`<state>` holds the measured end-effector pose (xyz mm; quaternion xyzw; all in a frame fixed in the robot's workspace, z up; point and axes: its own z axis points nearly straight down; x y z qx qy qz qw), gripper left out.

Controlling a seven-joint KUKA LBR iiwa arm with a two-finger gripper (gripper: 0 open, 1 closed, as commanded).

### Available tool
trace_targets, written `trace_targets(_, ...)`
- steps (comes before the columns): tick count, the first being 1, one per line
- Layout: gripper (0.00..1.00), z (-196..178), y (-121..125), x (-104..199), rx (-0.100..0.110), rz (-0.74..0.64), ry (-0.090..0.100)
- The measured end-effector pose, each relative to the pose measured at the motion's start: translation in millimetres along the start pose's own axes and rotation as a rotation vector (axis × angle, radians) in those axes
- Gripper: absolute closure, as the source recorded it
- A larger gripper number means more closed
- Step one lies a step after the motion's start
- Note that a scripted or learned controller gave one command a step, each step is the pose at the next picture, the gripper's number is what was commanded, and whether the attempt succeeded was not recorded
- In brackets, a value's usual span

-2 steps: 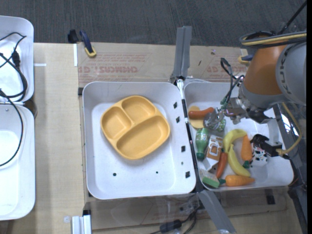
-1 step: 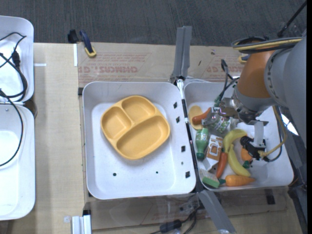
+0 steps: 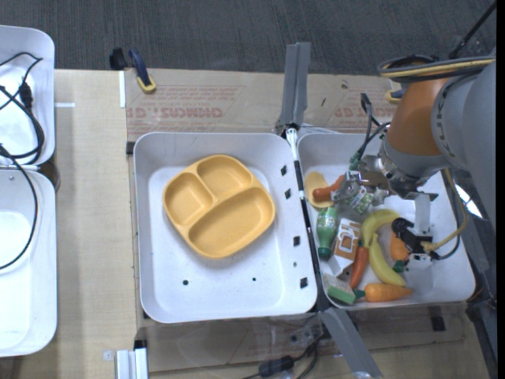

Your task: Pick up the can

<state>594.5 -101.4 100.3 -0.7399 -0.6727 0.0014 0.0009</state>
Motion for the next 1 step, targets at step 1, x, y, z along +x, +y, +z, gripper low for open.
trace_targets(1,1.0,-91.3,18.2,75.1,-0.002,0.014,-0.001)
